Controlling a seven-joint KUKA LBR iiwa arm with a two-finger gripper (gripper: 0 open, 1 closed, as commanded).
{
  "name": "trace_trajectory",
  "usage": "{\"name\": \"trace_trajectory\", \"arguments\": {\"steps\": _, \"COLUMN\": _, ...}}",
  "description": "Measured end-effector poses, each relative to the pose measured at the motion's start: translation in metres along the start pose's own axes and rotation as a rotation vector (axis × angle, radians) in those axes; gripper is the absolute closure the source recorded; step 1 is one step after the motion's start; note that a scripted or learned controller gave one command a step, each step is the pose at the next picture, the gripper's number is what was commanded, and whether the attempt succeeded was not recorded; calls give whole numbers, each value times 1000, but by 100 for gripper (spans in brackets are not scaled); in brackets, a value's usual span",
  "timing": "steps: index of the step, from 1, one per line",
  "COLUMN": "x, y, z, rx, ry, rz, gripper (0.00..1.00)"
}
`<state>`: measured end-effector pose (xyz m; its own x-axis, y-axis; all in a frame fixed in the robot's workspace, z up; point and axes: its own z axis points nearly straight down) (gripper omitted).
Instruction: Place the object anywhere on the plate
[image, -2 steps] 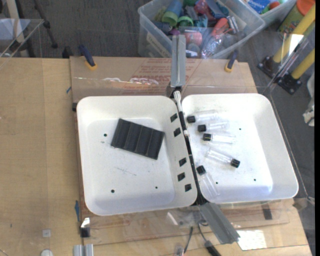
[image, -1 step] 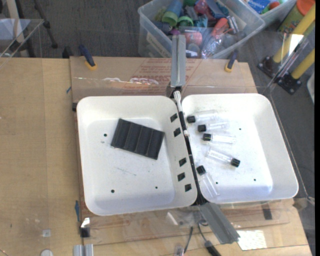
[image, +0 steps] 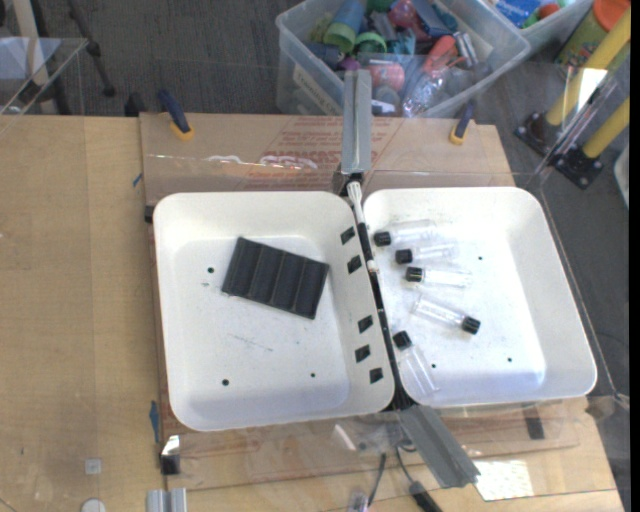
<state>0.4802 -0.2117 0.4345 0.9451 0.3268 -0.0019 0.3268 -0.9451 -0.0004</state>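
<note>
A black ribbed rectangular plate (image: 275, 277) lies flat in the left white bin (image: 190, 390), a little above the bin's middle and turned slightly clockwise. Several clear plastic vials with black caps lie scattered in the left half of the right white bin (image: 560, 300). One vial (image: 412, 233) is at the top and another (image: 447, 316) lies lower, with its cap pointing right. A third vial (image: 414, 364) rests close to the divider near the front.
A divider strip with black clips (image: 361, 300) runs between the two bins. A clear tub of colourful toys (image: 400, 45) stands behind the bins. Cardboard (image: 250, 150) lies under the bins' back edge, and bare wooden bench (image: 70, 300) spreads to the left.
</note>
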Motion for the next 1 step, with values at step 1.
{"name": "trace_trajectory", "arguments": {"steps": 1, "x": 1, "y": 0, "z": -10, "rx": 0, "ry": -2, "rz": -5, "gripper": 100}}
